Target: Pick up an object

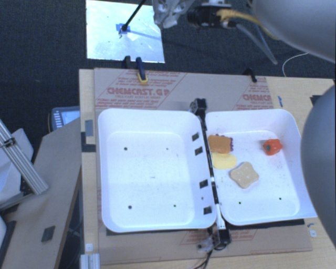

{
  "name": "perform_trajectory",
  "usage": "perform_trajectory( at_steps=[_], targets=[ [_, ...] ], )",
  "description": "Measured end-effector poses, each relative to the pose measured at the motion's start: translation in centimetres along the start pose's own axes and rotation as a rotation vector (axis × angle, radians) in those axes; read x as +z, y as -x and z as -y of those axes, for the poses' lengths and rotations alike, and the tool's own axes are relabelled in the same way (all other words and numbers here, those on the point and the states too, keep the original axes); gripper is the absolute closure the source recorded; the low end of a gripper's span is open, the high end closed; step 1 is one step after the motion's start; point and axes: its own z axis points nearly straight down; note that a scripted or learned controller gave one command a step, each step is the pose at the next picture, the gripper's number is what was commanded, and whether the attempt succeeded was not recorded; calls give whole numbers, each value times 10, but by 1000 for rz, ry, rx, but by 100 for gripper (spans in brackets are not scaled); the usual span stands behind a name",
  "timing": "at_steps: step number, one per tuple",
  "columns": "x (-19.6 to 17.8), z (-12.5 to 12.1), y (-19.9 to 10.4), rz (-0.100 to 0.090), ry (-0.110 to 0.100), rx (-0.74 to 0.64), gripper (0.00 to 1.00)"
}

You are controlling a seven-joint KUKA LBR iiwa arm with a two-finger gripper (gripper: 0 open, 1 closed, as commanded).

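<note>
Toy bread slice (244,175) in right bin (286,207), well below gripper (169,13), gripper's state unclear.

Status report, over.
Hand high above the bench's far edge, nothing seen in it. Toast, yellow slice, orange piece and red piece lie in right bin. Path unobstructed.

My own grey arm (320,157) loomed blurred along the right, cut off by the picture's edge, and it hid the right rim of the shallow white right-hand bin (286,118). My metal pincer (169,11) was sliced by the top edge, so its fingers could not be read. The small orange-red lump (272,147) near that bin's far right corner was too small to identify.
</note>
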Motion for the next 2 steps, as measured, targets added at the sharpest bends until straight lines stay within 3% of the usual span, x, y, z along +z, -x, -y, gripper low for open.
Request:
perform_trajectory(
  at_steps=[1, 2],
  targets=[
    [0, 0, 0, 0, -1, -1, 0],
    [-11, 0, -1, -1, 2, -5, 100]
  ],
)
